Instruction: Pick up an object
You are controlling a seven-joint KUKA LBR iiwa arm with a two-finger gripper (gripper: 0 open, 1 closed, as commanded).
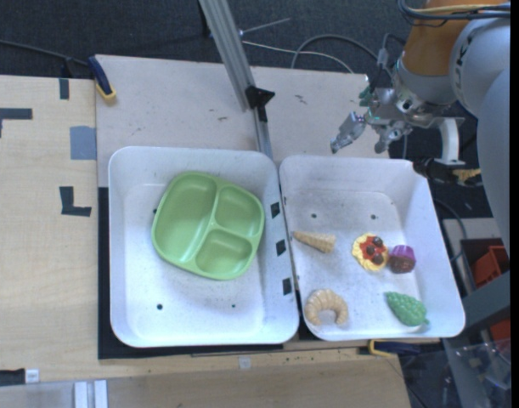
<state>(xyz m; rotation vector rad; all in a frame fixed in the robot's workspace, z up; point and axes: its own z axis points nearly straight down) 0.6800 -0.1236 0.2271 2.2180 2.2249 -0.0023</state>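
Observation:
My gripper [362, 138] hangs above the far rim of the right bin [352, 168], open with nothing between its fingers. In that bin lie a tan cone-shaped piece [315, 241], a yellow tart with red berries [370, 251], a purple grape-like piece [402, 259], a croissant [327, 307] and a green leafy piece [406, 308]. All of them rest toward the near half of the bin, well apart from the gripper.
The left bin [127, 228] holds a green divided plate [209, 225]. A slanted metal pole [234, 49] crosses the bench behind the bins. Cables and a yellow-handled clamp [101, 78] lie on the bench at the back.

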